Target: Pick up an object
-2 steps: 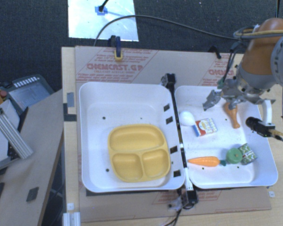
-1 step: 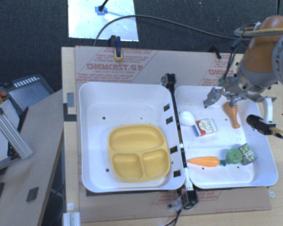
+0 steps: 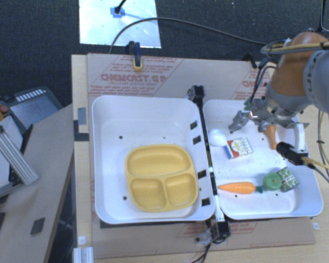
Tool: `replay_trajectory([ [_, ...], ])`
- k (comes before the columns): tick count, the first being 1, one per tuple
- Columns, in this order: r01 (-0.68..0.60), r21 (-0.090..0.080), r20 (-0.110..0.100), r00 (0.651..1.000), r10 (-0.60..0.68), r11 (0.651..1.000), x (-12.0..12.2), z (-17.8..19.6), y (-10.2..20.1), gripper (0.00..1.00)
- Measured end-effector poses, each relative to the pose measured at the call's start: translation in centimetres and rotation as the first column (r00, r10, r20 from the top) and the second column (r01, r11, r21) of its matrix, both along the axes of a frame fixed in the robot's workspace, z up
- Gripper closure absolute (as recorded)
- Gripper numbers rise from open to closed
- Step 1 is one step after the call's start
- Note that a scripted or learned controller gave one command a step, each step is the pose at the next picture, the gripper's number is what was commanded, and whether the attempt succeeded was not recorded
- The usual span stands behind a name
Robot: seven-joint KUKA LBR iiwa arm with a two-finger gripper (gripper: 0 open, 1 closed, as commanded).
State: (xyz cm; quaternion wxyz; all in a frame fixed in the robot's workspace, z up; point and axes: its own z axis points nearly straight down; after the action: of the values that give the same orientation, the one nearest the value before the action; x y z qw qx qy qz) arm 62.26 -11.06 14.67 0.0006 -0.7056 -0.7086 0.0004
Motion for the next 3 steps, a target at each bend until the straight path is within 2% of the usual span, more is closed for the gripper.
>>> replay_trajectory([
  [1,0.006,-0.01,0.006,1.0,-0.006,1.0,-0.3,-5.9,-0.3,0.0],
  [2,0.005,-0.006,0.007,1.0,-0.005,1.0,-0.2,-6.1,-0.6,0.0],
  [3,0.005,-0.004,0.009,1.0,-0.005,1.0,-0.1,-4.9,-0.5,1.0],
])
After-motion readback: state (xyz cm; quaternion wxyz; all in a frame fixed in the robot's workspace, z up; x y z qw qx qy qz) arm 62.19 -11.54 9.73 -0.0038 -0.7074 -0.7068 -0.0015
